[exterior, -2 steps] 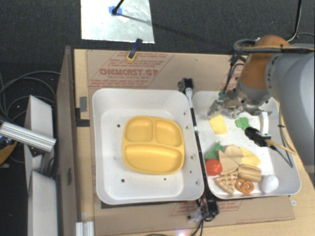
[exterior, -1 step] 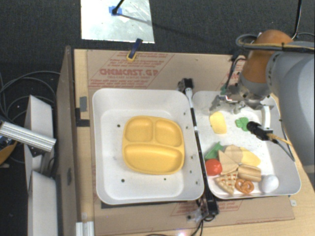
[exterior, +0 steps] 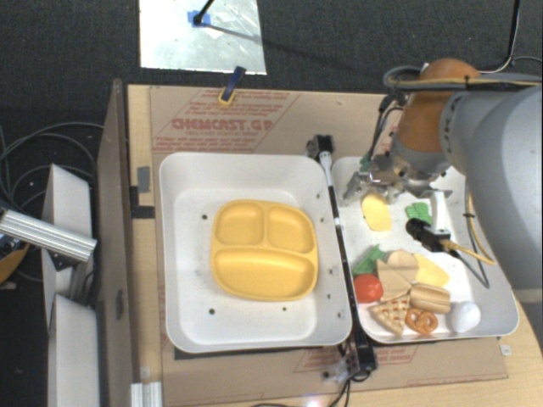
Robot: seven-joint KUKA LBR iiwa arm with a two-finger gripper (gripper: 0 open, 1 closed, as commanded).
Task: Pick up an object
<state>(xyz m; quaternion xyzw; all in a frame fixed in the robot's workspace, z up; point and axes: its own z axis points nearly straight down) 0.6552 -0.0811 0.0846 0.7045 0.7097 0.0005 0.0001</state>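
My gripper (exterior: 373, 190) hangs over the far left part of the right bin (exterior: 501, 312), open, with nothing between its fingers. Just in front of it a pale yellow toy piece (exterior: 377, 214) lies on the bin floor. A green piece (exterior: 418, 211) sits to its right. Toward the front of the bin are a red tomato (exterior: 368, 288), a green leaf (exterior: 366, 263), a tan bread slice (exterior: 397, 274), a yellow cheese wedge (exterior: 434, 271), a brown bun (exterior: 428, 298), a pretzel (exterior: 419, 320), a waffle-like slice (exterior: 389, 314) and a white egg (exterior: 464, 316).
The left bin (exterior: 182, 227) holds a yellow divided plate (exterior: 264, 249). A dark rail (exterior: 335, 219) runs between the two bins. The arm's grey body (exterior: 501, 159) covers the right bin's far right side. A silver sheet (exterior: 202, 24) lies beyond the bench.
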